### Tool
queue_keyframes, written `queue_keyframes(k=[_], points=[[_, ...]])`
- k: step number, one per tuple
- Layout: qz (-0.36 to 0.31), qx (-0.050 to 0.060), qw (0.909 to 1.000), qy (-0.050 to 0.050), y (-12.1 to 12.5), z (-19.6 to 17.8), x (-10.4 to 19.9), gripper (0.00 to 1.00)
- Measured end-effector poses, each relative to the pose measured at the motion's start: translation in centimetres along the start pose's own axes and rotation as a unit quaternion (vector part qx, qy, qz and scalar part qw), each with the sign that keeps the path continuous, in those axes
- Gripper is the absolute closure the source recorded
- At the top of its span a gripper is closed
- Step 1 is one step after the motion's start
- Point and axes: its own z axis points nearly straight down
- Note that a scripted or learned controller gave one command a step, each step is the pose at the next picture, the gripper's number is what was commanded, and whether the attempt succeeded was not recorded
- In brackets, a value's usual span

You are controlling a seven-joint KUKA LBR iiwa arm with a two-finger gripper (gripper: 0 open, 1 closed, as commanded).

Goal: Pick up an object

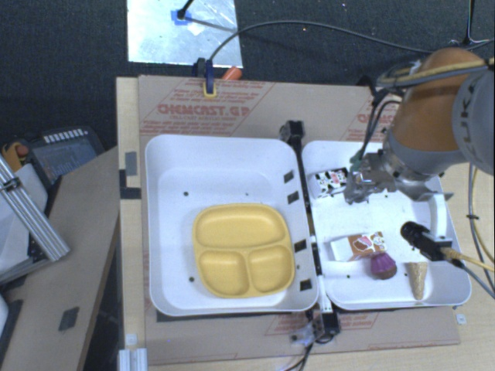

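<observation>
Over the right bin [448, 296], the hand [357, 188] hangs just beside a small card [330, 181] on its left; its grip can't be told.

The yellow tray [243, 249] looks like smooth, matt plastic. Both white bins [178, 168] appear slightly glossy plastic. The board [255, 107] beneath resembles printed cardboard. The sheet [182, 22] behind looks like shiny metal.

A robotics laboratory bench is indicated. Two shallow white plastic bins [232, 149] are set side by side on a printed brown cardboard sheet [232, 103], with black cables [309, 28] trailed over dark carpet [62, 45], a silver aluminium extrusion bar [31, 215] and a grey electronic device [66, 154] alongside.
</observation>
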Motion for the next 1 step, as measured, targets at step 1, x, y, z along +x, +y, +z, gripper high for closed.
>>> queue_keyframes(k=[1], points=[[-0.001, -0.001, 1.0000, 0.000, 0.70, -0.20, 5.11, 1.00]])
